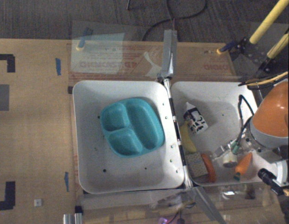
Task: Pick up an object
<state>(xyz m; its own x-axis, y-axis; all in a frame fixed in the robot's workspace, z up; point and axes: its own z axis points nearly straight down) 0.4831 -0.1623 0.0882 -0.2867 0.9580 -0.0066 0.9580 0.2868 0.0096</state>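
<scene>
Nearby, at the front of the right bin (219,94), the end effector (230,154) hangs low over a cluster of objects: an orange carrot-like piece (242,165), an orange object (209,167) and a sponge (195,164) close together. I cannot tell how the end effector stands, because the arm (272,118) hides part of it. Farther back lie a yellow item (186,138) and a small black-and-white box (196,119). In the left bin (88,125) rests a teal divided plate (131,126). Probably a grasp can slip here, because the crowded objects touch and the bin wall is near.
</scene>
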